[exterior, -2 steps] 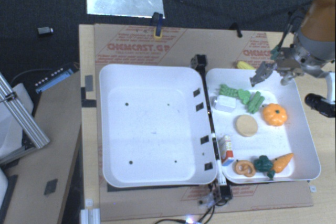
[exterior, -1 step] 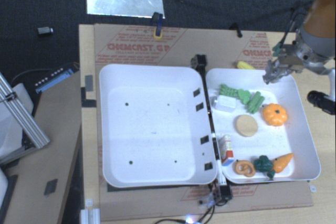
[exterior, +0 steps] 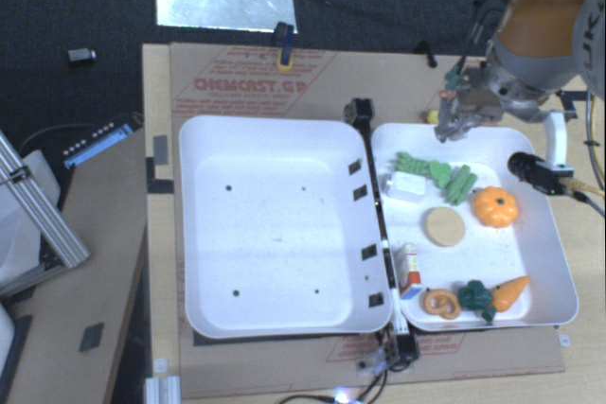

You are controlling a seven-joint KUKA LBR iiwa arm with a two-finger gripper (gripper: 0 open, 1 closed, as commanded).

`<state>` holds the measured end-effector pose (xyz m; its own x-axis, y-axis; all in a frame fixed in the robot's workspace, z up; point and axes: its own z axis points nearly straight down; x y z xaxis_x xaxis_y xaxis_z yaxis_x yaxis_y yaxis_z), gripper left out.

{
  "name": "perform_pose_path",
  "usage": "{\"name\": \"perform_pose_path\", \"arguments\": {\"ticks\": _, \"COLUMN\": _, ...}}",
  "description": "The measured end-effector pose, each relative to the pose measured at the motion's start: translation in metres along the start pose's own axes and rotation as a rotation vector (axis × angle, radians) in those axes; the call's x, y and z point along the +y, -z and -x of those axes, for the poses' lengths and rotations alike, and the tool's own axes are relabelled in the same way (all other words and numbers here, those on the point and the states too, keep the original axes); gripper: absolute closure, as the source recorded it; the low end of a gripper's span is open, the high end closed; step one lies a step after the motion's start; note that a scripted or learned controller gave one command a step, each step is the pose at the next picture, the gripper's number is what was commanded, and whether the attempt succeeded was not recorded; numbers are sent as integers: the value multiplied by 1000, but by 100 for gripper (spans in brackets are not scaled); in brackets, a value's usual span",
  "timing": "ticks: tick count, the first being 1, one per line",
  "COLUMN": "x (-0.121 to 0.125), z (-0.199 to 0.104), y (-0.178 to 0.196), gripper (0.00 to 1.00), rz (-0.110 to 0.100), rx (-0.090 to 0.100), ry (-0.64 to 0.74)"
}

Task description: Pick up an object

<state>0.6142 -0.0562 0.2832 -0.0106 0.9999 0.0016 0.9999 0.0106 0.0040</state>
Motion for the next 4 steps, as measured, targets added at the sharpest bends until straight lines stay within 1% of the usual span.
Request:
{"name": "perform_pose_path", "arguments": {"ticks": 1, "x": 57, "z": -65, "y": 4, "gripper": 100, "rz": 3, "rx": 1, "ry": 1}}
{"name": "perform_pose_path", "arguments": {"ticks": 2, "x": 56, "z": -59, "y": 92, "gripper": 100, "rz": 8, "rx": -1, "ry": -5}}
{"name": "perform_pose_path", "arguments": {"ticks": 3, "x": 55, "z": -9, "y": 75, "gripper": 100, "rz": -2, "rx": -4, "ry": -13}}
{"name": "perform_pose_path", "arguments": {"ticks": 4, "x": 55, "z": 30, "y": 148, "gripper": 100, "rz": 5, "rx": -4, "ry": -11}}
